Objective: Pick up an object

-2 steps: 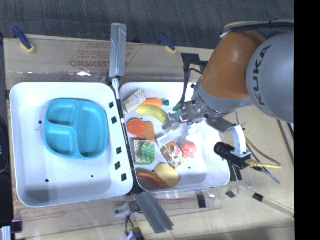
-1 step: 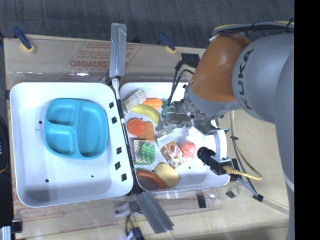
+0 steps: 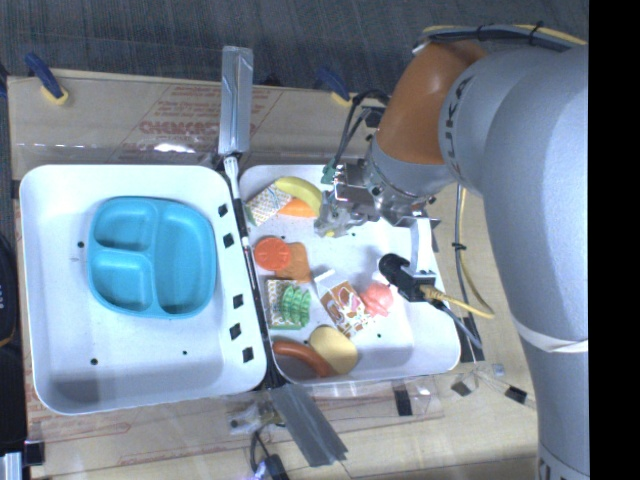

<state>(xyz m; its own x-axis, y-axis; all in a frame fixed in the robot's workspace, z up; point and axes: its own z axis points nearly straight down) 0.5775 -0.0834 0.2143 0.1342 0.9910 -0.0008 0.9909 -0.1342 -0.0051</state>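
A: Why is the blue tray (image 3: 153, 255) lying alone in the left bin (image 3: 40, 298)?

B: Likely as a drop-off; the toys are crowding the right bin (image 3: 440, 343), which is sitting toward the worktop's right edge.

A: And the gripper (image 3: 335, 218)?

B: It is hovering by that bin's far edge, beside the banana (image 3: 300, 190) and orange wedge (image 3: 297, 208), probably lining up a grasp. Whether its fingers are apart or together cannot be told.

The arm (image 3: 500, 148) hides the right bin's (image 3: 440, 353) far corner; end effector (image 3: 335, 218) fingers unclear.
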